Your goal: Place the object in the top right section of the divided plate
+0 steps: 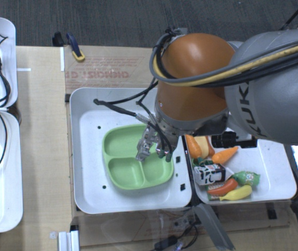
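Camera view, single frame.

The claw hangs low over the green divided plate, above the plate's right side, near the upper right section. The grey arm and its orange band rise directly above and to the right of the claw and hide part of the plate's top right edge.

Claw state: cannot tell whether it is released or clenched. The tip is a small, blurred metallic cluster, and no object can be made out in it.

The plate lies under and to the left of the claw, inside the white bin that surrounds it. What can be seen of the plate's sections holds nothing.

Candidate objects sit to the right of the claw in the neighbouring bin:
- a carrot, nearest and level with the claw
- a small carton, right and slightly below
- a red pepper and a yellow banana, lower right, touching each other
- a green item, farther right

Black cables run from the upper left towards the claw.
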Motion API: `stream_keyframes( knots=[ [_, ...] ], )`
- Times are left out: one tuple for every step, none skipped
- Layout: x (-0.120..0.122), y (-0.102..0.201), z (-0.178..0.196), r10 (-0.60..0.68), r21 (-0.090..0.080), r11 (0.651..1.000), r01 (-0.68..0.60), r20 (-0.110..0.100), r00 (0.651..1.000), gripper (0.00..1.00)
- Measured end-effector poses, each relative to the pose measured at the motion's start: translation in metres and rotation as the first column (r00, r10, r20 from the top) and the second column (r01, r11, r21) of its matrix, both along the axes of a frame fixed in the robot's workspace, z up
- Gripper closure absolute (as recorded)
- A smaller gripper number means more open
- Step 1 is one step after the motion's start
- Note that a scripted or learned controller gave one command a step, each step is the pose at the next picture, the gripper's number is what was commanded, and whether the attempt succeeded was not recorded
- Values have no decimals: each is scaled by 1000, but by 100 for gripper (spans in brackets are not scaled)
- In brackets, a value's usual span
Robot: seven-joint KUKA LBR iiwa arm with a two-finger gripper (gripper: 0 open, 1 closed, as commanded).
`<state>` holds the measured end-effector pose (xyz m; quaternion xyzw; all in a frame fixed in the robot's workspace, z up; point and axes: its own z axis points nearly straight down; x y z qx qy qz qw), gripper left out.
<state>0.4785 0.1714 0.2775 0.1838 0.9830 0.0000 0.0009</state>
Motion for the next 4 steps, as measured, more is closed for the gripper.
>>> stream_keyframes(
  knots=[
    [4, 34, -56, 223, 0, 975, -223, -3, 975, 100],
    [0, 57, -64, 598, 1, 802, -598, -2, 802, 100],
    [11, 57, -70, 876, 1, 483, -876, 0, 483, 100],
    [21, 18, 165, 882, -2, 471, -882, 3, 471, 100]
  ],
)
